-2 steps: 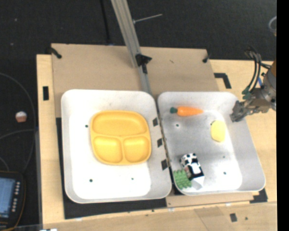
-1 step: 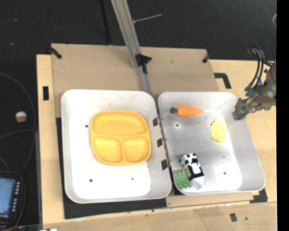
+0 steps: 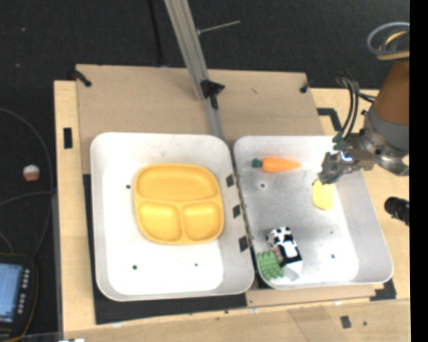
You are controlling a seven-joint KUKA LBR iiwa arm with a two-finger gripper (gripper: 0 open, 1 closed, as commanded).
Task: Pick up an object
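The yellow piece [image 3: 323,196] lay on the floor of the right bin [image 3: 357,262], just below your gripper [image 3: 330,171], which hung over it at the bin's far side; by the look of it the pick was not yet made, with the closing and the lift left to do. Whether the gripper touched the piece, or how it was set, you could not tell from this slant. The carrot [image 3: 279,164] lay near, to the gripper's left.
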